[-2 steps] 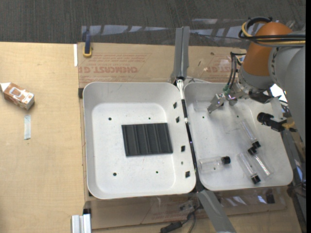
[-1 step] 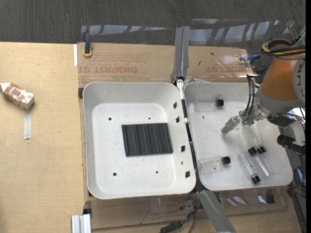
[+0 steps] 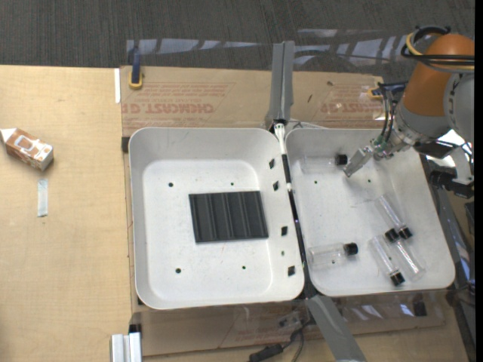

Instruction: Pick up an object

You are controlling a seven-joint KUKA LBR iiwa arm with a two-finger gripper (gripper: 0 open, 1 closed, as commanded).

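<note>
In the right bin point(image 3: 434, 225) lie three clear plastic tubes with black caps: one near the front left point(image 3: 330, 256), one at the right point(image 3: 391, 216), and one by the front right corner point(image 3: 402, 264). My gripper point(image 3: 355, 166) hangs low over the back of the right bin, slanting down toward the left. A small black piece point(image 3: 341, 159) lies just left of its tip, and whether they touch is unclear. A black ribbed rectangular mat point(image 3: 228, 216) lies flat in the middle of the left bin point(image 3: 151, 202).
A grey divider bar point(image 3: 282, 89) rises between the bins at the back. A small printed carton point(image 3: 29, 148) and a pale strip point(image 3: 42, 199) lie on the wooden bench far left. Brown cardboard point(image 3: 181, 100) sits behind the bins.
</note>
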